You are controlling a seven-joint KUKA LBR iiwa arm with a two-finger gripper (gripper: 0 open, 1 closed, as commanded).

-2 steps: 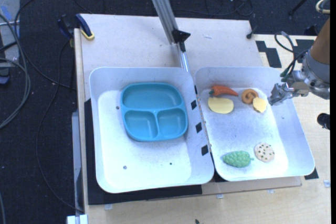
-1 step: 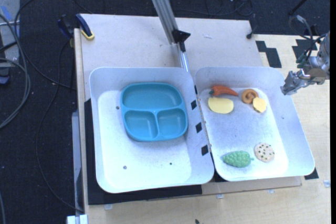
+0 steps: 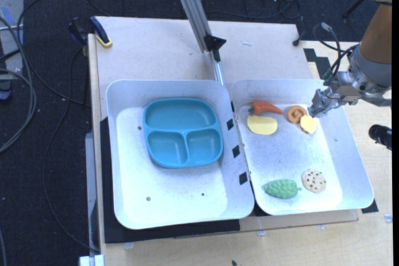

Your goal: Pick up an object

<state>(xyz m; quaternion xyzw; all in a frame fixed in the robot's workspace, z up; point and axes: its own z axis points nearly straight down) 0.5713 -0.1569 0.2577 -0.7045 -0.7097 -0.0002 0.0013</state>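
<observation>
My gripper (image 3: 316,108) hangs over the far right part of the right bin (image 3: 349,152), reaching in from the right. A small yellow piece (image 3: 308,125) sits right under its tip, touching or nearly touching it. An orange ring (image 3: 296,113) lies just left of the gripper. Further left are a yellow oval (image 3: 262,126) and an orange carrot-like piece (image 3: 265,108). A green bumpy piece (image 3: 281,188) and a speckled cookie (image 3: 313,180) lie near the bin's front.
The left bin (image 3: 124,196) holds a blue divided plate (image 3: 183,132). A slanted metal pole (image 3: 193,3) rises behind the two bins. Bare bin floor lies between the yellow oval and the green piece.
</observation>
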